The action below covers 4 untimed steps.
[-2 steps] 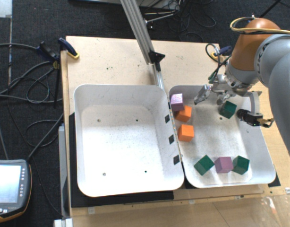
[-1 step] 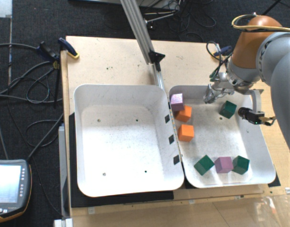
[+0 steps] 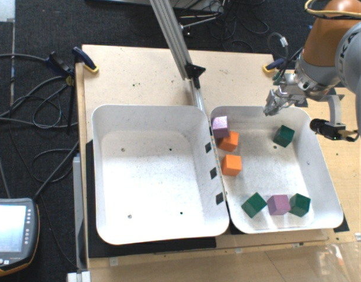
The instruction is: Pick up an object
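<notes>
The right bin holds several small blocks. A purple block sits at its upper left with an orange block just below it and a second orange block further down. One green block lies near the upper right. Along the near edge sit a green block, a purple block and another green block. My gripper hangs over the bin's far rim, up and left of the upper green block, with nothing seen in it.
The left bin stands beside the right one. A slanted metal bar runs from the top down to the divide between the bins. Clamps sit at the bench's far corners. A pendant lies at lower left.
</notes>
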Motion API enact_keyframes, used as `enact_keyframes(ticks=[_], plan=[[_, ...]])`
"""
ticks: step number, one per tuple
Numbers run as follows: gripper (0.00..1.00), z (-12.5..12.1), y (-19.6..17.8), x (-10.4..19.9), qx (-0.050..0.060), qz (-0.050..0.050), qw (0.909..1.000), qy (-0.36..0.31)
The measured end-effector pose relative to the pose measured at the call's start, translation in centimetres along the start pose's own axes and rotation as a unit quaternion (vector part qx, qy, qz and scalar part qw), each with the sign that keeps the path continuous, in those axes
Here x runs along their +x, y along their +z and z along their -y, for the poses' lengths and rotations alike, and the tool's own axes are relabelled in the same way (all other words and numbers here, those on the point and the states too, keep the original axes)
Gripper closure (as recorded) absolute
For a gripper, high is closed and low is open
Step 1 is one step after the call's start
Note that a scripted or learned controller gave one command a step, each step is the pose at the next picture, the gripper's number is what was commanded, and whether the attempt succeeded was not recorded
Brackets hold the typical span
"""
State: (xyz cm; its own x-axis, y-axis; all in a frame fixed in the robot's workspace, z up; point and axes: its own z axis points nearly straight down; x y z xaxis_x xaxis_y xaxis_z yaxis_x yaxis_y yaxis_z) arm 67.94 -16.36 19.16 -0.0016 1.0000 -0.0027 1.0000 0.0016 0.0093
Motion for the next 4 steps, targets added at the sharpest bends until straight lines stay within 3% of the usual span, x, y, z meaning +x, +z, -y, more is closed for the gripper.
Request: enact_keyframes(ticks=[1, 3, 4], plan=[[1.0, -0.1, -2.6, 0.0, 0.002, -0.001, 1.0, 0.0], [1.0, 2.5, -3.6, 10.8, 0.004, -0.003, 1.0, -0.003], [1.0, 2.6, -4.3, 16.4, 0.004, -0.002, 1.0, -0.004]])
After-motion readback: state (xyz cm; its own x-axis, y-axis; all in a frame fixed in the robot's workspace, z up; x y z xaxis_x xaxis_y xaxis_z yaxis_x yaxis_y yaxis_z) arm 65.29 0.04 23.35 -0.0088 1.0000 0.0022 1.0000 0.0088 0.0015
